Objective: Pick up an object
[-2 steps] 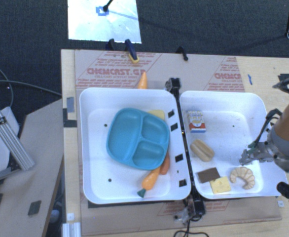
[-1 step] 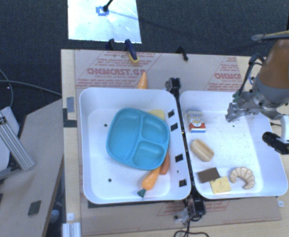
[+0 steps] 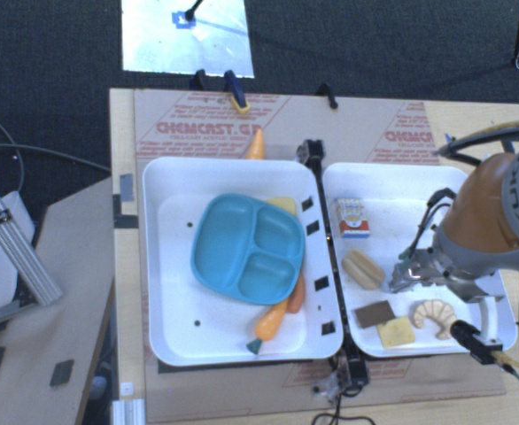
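The right bin (image 3: pixel 401 177) holds a small red-and-white box (image 3: pixel 352 218), a tan bread roll (image 3: pixel 363 269), a brown square (image 3: pixel 374 313), a yellow square (image 3: pixel 396 332) and a croissant (image 3: pixel 437 315). My gripper (image 3: pixel 400 278) hangs low over this bin, just right of the bread roll and above the brown square. The arm's grey body and orange band cover the bin's right side. I see nothing between the gripper's tips.
The left bin (image 3: pixel 171 255) holds a blue divided plate (image 3: pixel 247 248), a carrot (image 3: pixel 274 320) at the plate's lower edge and a yellow piece (image 3: pixel 282 204) peeking from behind it. Another carrot (image 3: pixel 256 144) lies on the board behind that bin. A black divider (image 3: pixel 321 237) separates the bins.
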### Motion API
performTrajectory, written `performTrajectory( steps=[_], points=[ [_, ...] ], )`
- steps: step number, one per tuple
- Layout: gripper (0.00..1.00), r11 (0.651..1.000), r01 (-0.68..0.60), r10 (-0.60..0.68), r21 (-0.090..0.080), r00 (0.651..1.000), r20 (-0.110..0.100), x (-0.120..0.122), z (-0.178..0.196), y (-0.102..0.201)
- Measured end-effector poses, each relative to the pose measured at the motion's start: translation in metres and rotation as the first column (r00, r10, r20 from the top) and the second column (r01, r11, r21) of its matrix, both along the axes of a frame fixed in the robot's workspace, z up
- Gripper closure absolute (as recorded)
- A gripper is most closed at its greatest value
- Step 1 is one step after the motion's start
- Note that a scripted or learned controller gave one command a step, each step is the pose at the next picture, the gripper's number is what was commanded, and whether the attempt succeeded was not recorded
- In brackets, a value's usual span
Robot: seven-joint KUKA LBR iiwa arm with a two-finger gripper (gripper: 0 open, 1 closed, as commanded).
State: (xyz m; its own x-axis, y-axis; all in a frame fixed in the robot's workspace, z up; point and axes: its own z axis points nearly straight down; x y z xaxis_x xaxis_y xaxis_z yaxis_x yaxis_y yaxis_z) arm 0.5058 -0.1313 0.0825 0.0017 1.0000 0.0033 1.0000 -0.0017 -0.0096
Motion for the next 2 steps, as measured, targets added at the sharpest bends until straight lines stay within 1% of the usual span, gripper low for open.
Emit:
performTrajectory(
  steps=[1,2],
  points=[
    [1.00,1.000,-0.013,0.013,-0.005,1.000,0.028,0.106,0.093,0.030],
    [1.00,1.000,0.000,0.000,-0.001,1.000,0.006,-0.001,0.000,0.041]
  ],
)
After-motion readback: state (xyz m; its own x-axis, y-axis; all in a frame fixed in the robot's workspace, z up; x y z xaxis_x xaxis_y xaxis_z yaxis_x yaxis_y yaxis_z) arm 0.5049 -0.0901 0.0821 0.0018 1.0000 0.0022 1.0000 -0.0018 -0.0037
